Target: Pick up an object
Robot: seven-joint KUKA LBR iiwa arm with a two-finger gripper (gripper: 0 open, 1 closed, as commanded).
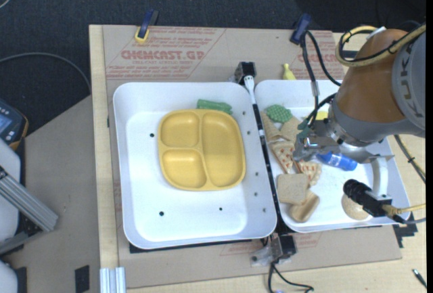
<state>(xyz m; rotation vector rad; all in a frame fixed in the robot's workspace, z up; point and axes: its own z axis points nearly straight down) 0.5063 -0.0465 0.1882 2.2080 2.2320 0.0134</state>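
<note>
Gripper (306, 143) over the toy food (284, 155) crowding the right bin's (318, 224) 9 o'clock wall; its state, spread or closed, cannot be told. Bread slice (291, 187) at gripper's 6 o'clock. In the left bin (135, 170), bare floor rings the yellow plate (201, 149).

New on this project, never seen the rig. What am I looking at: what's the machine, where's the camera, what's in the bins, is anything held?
There is one camera, fixed above the bench and looking down at a slant. The grey arm with an orange band is a KUKA iiwa robot reaching in from the right. Its two-finger gripper is low over the right white bin. That bin holds what look like toy foods: a tan bread slice, pizza-like wedges, a green leafy piece and a blue object. The left white bin holds a yellow divided plastic plate with a green piece at its far edge. I cannot tell whether anything is held.
</note>
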